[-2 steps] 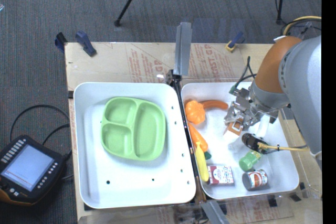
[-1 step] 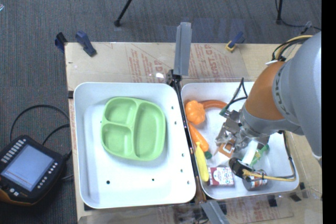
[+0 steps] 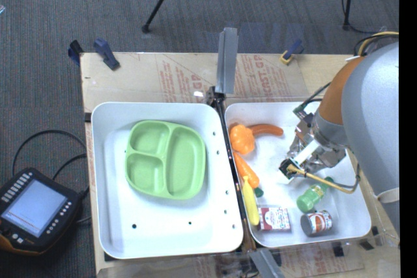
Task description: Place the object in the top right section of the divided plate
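Observation:
The light green divided plate point(image 3: 167, 159) lies in the left white bin point(image 3: 111, 231), with nothing in its three sections. My gripper point(image 3: 305, 140) hangs over the middle of the right bin point(image 3: 355, 221), right of the orange sausage point(image 3: 266, 130) and above the green bottle point(image 3: 311, 197). An orange toy pepper point(image 3: 242, 139) sits at the bin's upper left. A carrot point(image 3: 246, 170) and a yellow banana point(image 3: 250, 204) lie along its left wall.
A red and white box point(image 3: 273, 219) and a small can point(image 3: 317, 222) rest near the right bin's front edge. A grey upright post point(image 3: 227, 68) stands behind the seam between the bins. A teach pendant point(image 3: 32, 210) lies on the floor at left.

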`<state>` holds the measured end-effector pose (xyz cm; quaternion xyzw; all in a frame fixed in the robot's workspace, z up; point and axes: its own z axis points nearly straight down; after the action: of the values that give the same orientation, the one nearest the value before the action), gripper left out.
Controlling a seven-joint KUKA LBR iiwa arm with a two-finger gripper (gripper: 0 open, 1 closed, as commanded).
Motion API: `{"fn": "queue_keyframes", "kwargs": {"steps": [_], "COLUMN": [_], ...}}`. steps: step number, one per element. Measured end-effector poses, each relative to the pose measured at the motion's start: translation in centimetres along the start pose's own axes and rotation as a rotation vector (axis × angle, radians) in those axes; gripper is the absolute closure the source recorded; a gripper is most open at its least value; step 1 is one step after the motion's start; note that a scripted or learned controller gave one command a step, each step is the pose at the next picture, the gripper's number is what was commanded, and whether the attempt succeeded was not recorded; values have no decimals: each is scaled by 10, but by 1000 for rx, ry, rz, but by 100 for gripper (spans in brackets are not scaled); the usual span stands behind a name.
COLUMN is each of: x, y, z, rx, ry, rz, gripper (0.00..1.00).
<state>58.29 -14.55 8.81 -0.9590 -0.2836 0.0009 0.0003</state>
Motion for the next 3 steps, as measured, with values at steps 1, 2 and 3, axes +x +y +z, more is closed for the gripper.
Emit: {"fn": "queue_keyframes", "kwargs": {"steps": [1, 2, 3], "x": [-4, 22, 36], "y": [52, 77, 17], "z": [0, -2, 0], "rx": [6, 15, 3], "ry": [3, 9, 1], "rz": [251, 356, 365], "gripper": [100, 100, 100]}}
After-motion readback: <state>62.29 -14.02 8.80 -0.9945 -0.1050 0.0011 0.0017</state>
